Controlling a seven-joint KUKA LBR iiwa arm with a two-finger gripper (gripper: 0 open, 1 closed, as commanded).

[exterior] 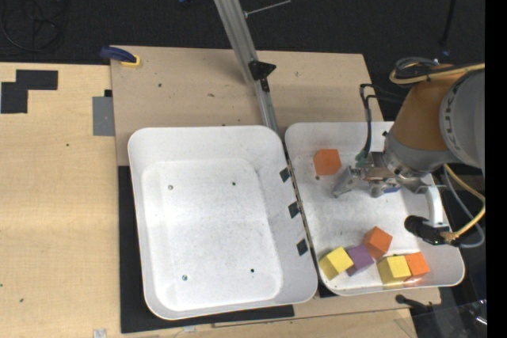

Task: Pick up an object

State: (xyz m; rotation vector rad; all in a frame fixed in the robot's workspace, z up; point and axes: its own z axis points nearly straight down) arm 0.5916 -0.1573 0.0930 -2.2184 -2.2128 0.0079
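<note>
Reaching toward an orange block (326, 162) just beyond our gripper (346, 184).
Block looks light, rigid; we'd pinch opposite flat sides. Gripper's state: cannot tell.

We see two white bins (210, 142), an orange cube (326, 162), another orange cube (379, 240), a purple block (361, 258), two yellow cubes (336, 261), and a grey, orange-banded arm (444, 119).

No readable text, labels, brand marks or numbers anywhere; the blocks' faces are plain colour; both bins are unmarked white; the bench shows bare wood with black and grey patches carrying no lettering; the arm's grey casing and orange band show no legible logo at this resolution.
</note>
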